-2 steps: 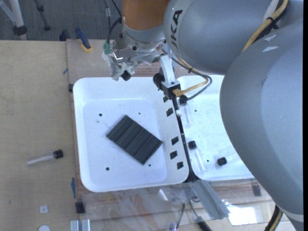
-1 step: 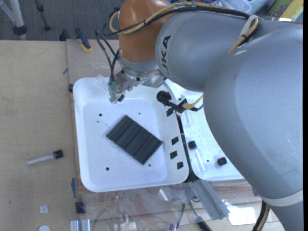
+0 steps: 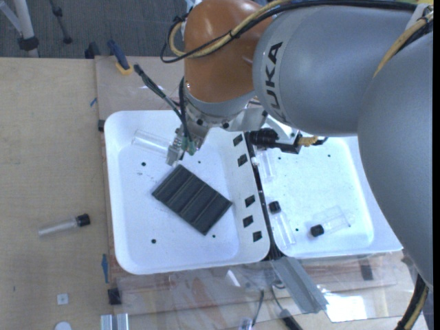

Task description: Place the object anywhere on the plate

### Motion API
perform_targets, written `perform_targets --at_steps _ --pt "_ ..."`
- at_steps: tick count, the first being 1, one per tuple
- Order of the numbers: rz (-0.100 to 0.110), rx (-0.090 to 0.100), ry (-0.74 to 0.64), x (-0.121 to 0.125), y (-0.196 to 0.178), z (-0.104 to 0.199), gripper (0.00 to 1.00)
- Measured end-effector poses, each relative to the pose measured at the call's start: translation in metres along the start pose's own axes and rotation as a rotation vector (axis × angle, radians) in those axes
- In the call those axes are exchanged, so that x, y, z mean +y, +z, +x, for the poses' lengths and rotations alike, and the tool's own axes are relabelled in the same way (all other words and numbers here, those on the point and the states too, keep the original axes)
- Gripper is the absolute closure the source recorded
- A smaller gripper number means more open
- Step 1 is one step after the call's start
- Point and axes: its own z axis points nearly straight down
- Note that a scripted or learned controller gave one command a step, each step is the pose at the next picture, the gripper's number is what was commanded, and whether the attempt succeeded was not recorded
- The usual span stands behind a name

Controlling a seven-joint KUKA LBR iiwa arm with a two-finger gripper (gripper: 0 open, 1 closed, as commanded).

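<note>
The plate is a dark ridged rectangle lying at an angle in the middle of the left bin. A clear tube lies on the bin floor up and to the left of the plate. My gripper hangs low over the left bin, just above the plate's upper corner and right beside the end of that clear tube. Whether the tube touches the gripper cannot be made out. The orange wrist band and grey arm cover the back of both bins.
The right bin holds a clear vial with a black cap and another clear tube along its left wall. A capped vial lies on the bench left of the bins. Cables hang by the wrist.
</note>
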Motion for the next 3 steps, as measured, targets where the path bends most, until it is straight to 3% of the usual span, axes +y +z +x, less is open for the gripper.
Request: perform_targets --at_steps 1,2,3 --pt "-0.003 -0.003 0.217 0.035 0.025 -0.028 1.0" --pt "-0.004 -0.003 0.217 0.035 0.024 -0.028 0.0" --pt "-0.009 -0.005 0.218 0.036 0.013 -0.029 1.0"
